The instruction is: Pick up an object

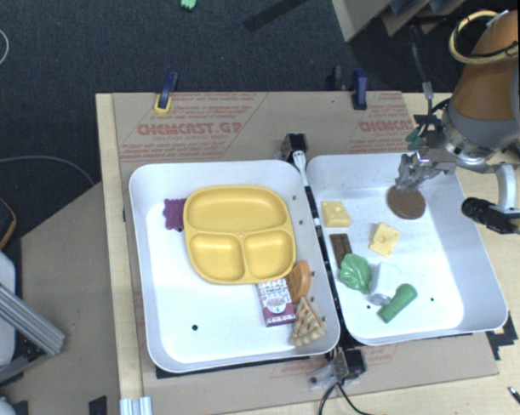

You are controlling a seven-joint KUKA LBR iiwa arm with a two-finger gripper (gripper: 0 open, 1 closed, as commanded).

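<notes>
My gripper (pixel 409 175) hangs over the back right of the right bin (pixel 466 263), on the grey arm with its orange band (pixel 491 45). Directly beneath its tip lies a brown round disc (pixel 406 205), and I cannot tell whether the two touch. In the same bin are a pale yellow block (pixel 335 213), a yellow cheese wedge (pixel 384 239), a dark brown bar (pixel 340 246), a green leafy piece (pixel 356 271) and a green cucumber-like piece (pixel 397 302).
The left bin (pixel 160 274) holds a yellow divided plate (pixel 240 232), a purple piece (pixel 172 213), a pink box (pixel 277 300), an orange piece (pixel 300 277) and a waffle (pixel 307 321). A black divider (pixel 309 211) runs between the bins. Clamps (pixel 164 94) grip the board's back edge.
</notes>
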